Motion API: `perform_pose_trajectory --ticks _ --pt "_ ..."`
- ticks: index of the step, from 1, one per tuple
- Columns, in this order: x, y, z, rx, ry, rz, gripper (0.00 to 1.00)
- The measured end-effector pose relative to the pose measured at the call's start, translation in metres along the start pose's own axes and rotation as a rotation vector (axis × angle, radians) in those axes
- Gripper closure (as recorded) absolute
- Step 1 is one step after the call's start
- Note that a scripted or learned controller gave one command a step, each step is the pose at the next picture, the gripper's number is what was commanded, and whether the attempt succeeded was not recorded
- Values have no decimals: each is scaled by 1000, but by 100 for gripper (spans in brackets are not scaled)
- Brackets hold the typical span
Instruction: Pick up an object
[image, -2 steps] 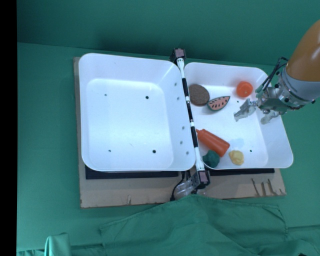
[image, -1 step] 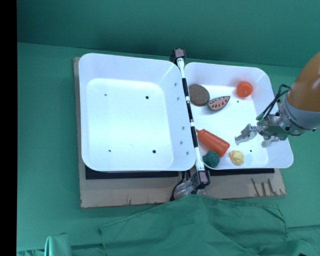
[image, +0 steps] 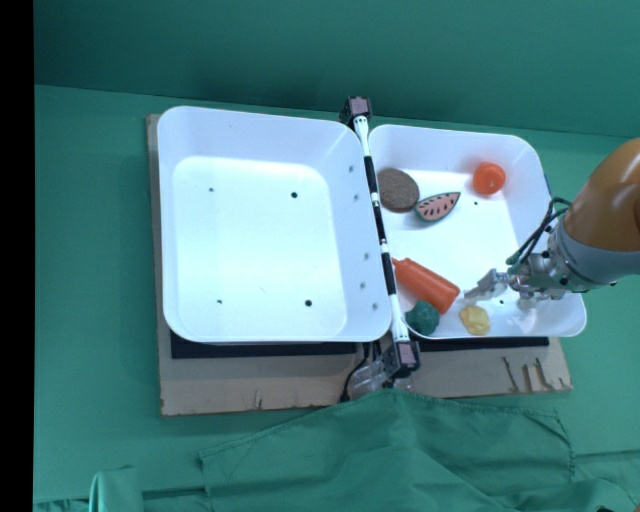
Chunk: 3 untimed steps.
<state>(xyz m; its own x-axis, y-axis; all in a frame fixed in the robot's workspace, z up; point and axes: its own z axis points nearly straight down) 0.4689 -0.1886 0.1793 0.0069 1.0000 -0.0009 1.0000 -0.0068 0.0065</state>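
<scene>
Filling right bin (image: 520, 160): toy foods (image: 437, 206)

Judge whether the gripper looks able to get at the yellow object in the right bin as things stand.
Probably yes. The gripper hovers just above the yellow object, with bare bin floor between them; the green object lies off to its left.

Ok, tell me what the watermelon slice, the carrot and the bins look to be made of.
Watermelon slice: probably moulded plastic or rubber toy food; flat painted colours, dark seed marks.
Carrot: likely the same, plain matt orange with no shine.
Bins: seemingly thin formed plastic, smooth, slightly glossy white, with rounded corners and a rolled rim.
</scene>
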Motion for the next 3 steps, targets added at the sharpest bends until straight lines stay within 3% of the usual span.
perform_pose_trajectory --ticks 1,2,3 --pt "-2 3 -17 -14 -9 1 100" --pt "1 0 -83 -3 -4 -5 100" --pt "2 -3 -32 10 1 -2 100"
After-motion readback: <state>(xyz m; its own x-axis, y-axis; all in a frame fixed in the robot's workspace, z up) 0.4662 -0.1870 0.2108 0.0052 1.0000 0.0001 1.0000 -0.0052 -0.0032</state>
